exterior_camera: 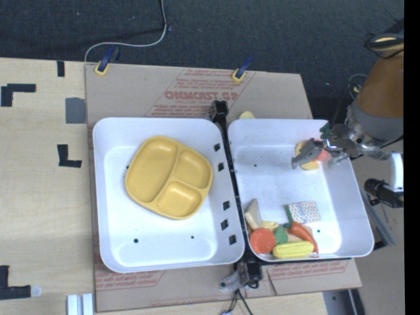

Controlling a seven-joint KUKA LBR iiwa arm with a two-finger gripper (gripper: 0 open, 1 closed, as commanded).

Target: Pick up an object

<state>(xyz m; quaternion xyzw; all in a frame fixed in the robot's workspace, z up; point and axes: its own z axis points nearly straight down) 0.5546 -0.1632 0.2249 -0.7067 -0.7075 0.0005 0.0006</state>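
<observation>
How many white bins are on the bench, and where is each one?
2. One bin is on the left and holds a yellow plate; the other bin is beside it on the right.

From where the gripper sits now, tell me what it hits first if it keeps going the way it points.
The gripper points toward the view's left and downward, with a yellowish object at its tip. Beyond that, probably the right bin's bare white floor, then the divider between bins; depth is unclear.

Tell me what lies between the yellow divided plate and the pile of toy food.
In the camera view, between the yellow divided plate and the toy food pile run the two bins' adjoining walls with black clips; otherwise bare white bin floor.
</observation>
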